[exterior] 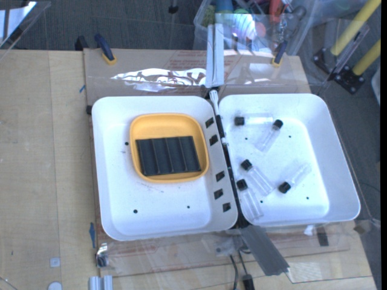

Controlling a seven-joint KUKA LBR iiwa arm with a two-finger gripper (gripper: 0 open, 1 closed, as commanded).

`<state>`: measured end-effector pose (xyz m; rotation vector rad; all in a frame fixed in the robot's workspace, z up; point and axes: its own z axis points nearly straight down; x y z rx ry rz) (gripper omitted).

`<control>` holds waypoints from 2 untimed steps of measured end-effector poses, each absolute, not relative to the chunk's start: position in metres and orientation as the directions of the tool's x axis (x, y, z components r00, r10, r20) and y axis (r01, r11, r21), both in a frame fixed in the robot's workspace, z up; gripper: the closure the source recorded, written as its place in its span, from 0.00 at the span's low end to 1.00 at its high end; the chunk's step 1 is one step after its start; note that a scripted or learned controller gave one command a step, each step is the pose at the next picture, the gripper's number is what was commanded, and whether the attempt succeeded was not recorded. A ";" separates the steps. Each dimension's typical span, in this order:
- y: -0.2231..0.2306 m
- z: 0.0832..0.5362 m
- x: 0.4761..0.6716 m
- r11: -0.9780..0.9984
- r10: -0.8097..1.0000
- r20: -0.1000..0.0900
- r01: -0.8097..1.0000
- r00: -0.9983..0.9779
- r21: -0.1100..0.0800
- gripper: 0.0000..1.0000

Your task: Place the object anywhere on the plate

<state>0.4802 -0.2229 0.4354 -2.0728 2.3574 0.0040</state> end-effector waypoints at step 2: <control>-0.217 0.435 0.482 -0.380 -0.925 -0.002 -0.925 0.380 -0.004 1.00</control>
